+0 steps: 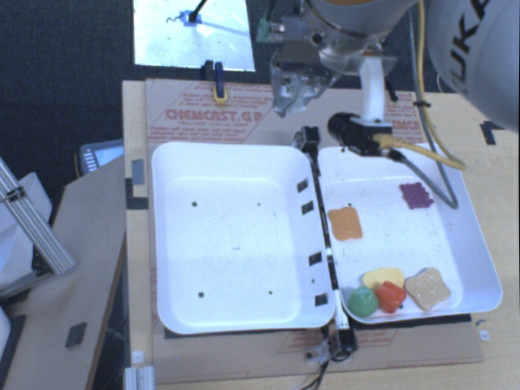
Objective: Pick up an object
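Observation:
The right bin (467,242) holds several small toy foods. A purple grape bunch (416,194) lies toward its far right and an orange flat square (346,223) near its left wall. In the near corner a yellow piece (382,278), a green ball (362,301), a red piece (391,296) and a toast slice (427,288) cluster together. My gripper (297,96) hangs high over the cardboard beyond the bins' far edge, near the divide between them, well away from every object. It looks blurred and nothing shows in it.
The left bin (171,242) sits beside the right one, with black clips (309,208) along the shared wall. A yellow clamp (219,84) holds the cardboard base at the back. A yellow cable (422,154) crosses the right bin's far rim. An aluminium rail (32,226) leans at far left.

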Robot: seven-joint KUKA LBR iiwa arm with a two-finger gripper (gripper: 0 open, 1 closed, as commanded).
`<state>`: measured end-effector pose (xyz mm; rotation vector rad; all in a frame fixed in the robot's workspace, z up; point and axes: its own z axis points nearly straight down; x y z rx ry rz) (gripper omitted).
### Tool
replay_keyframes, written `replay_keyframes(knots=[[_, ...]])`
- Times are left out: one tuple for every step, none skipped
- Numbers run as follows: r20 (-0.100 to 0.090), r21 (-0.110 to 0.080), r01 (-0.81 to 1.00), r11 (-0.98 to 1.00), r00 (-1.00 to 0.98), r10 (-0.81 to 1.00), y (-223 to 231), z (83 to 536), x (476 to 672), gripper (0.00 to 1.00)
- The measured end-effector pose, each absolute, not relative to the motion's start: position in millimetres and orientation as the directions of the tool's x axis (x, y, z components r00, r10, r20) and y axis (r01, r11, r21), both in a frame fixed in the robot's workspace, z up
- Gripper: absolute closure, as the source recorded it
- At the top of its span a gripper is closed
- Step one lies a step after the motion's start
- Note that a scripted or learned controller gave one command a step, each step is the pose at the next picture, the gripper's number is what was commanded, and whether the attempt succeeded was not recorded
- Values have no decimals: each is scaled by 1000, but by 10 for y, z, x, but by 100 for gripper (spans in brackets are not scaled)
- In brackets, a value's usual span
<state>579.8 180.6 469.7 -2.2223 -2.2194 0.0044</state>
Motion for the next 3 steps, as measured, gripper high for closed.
replay_keyframes(knots=[[3,7,1000,6,-6,1000,2204,5384,5774,100],[2,-1,1000,9,-9,1000,2356,5355,4925,100],[-1,2,1000,-7,7,1000,1512,5351,5198,100]])
